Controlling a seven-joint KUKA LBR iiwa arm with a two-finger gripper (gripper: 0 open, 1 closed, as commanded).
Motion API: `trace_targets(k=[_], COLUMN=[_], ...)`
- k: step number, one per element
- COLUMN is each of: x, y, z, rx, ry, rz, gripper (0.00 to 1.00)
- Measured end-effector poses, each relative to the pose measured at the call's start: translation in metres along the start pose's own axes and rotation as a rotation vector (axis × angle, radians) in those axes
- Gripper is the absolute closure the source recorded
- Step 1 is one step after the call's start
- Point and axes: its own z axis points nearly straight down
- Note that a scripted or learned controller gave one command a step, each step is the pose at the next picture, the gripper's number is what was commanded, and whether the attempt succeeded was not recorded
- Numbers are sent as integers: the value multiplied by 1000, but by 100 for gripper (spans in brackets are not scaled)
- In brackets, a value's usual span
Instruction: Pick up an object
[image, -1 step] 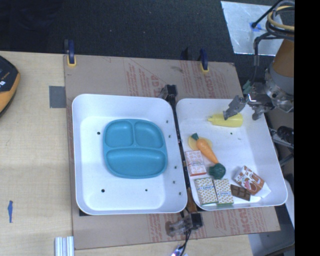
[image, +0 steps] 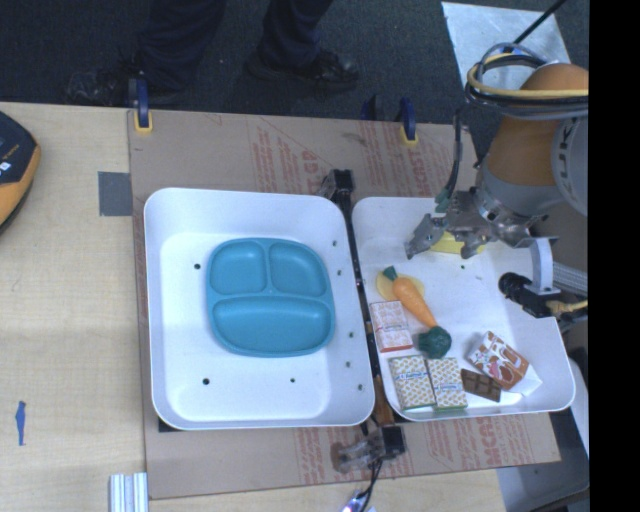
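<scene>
Pincer (image: 440, 238) over right bin's (image: 560, 395) far end; grip state unclear. Carrot (image: 413, 300) (likely light, rigid toy): grasp across mid-body.

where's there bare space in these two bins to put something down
Left bin: a bare white strip rings the blue divided plate, widest below it. Right bin: bare floor between the gripper and the chocolate packet, right of the carrot. Crowded: its lower left, with carrot, small boxes and green ball.

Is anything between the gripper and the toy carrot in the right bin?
Nothing visible. The gripper hangs over the right bin's far end; bare white floor separates it from the toy carrot.
</scene>
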Motion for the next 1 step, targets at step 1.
trace_targets(k=[1], x=[14], y=[-22], z=[62], rx=[0], ry=[0], rz=[5], gripper=[0])
